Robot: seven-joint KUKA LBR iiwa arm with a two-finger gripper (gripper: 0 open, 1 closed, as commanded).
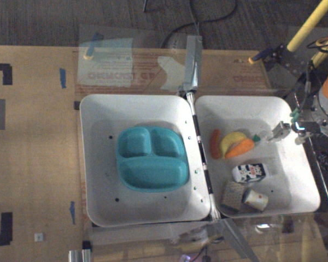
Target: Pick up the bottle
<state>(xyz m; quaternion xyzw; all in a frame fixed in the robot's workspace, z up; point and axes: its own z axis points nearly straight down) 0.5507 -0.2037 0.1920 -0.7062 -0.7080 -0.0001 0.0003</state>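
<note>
**Bottle lies low in the right bin, end effector at the rim**

The small white bottle with black cow-like patches (250, 172) lies on its side in the lower middle of the right shallow white bin (300, 192). At its 7 o'clock, close by, sits a tan square block (233, 195), and at its 5 o'clock a small white cup with a tan end (256, 200), tipped over. At the bottle's 11 o'clock, a short way off, an orange toy carrot (240, 148) leans against a yellow rounded toy (232, 141), with a red-orange pepper-like piece (215, 144) just beyond. The end effector (280, 130) hangs at the bottle's 1 o'clock, near the bin's right wall, apart from every item; whether it is wide or narrow I cannot tell. In the left white bin (95, 162) rests a teal divided plastic plate (151, 159). Both bins sit on the brown surface (33, 146).
</note>
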